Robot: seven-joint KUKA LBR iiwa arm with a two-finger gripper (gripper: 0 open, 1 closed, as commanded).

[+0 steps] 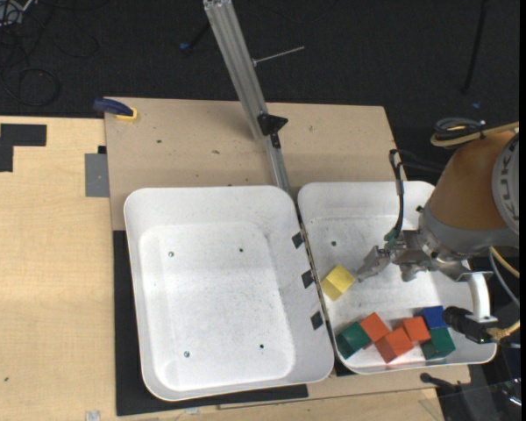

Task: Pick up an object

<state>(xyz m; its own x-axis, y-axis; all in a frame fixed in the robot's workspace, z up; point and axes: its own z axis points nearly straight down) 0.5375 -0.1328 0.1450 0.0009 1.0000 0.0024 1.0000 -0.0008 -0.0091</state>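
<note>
A robotics lab: plywood bench [245, 147], aluminium rail [237, 55], loose cables [22, 82] on dark floor.

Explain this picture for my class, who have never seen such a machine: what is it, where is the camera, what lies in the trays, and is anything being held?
One camera looks down at a slant on a wooden bench with two shallow white bins. The grey and orange robot arm reaches in from the right; its gripper hovers over the right bin, beside a yellow block. Whether it holds anything cannot be made out. Near that bin's front edge lie orange blocks, green blocks and a blue block. The left bin sits alongside.
</note>
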